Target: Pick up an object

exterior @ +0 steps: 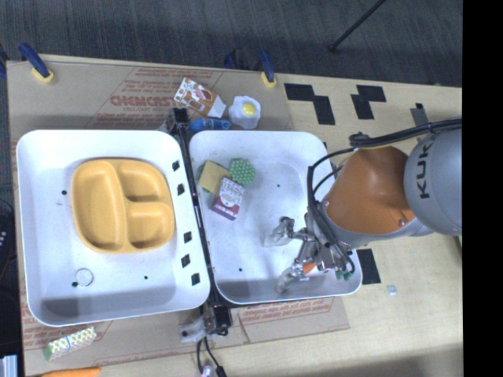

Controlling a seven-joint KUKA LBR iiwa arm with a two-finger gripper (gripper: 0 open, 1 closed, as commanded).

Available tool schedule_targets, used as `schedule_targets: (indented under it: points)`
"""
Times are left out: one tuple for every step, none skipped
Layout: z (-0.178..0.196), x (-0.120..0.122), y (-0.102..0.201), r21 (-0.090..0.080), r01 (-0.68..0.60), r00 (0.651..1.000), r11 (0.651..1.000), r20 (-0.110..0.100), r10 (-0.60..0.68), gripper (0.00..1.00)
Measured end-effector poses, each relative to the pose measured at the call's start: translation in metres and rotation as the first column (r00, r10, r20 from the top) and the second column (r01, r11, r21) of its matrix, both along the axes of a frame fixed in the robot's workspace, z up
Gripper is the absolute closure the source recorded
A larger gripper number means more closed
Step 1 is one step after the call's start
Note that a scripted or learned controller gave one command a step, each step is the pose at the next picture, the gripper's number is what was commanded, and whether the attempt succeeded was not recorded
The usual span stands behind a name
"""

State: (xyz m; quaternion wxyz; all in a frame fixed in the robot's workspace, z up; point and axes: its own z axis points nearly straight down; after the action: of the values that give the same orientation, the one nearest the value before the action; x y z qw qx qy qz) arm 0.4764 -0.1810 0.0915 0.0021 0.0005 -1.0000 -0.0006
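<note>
Nearest, at five o'clock in the right bin (259, 290), the hand (289, 251) hangs open, gripping nothing. The small carton (227, 198) lies farther, toward eleven o'clock, touching a yellow sponge (212, 176); closing here would likely catch nothing.

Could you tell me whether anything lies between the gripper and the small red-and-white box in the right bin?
Nothing visible does. The gripper sits low in the right bin; bare white floor separates it from the red-and-white box up-left.
</note>
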Motion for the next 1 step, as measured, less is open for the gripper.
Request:
schedule_targets:
  points:
    - [-0.0002,0.0002,0.0586,0.000,-0.100,0.995,0.995,0.001,0.100,0.00]
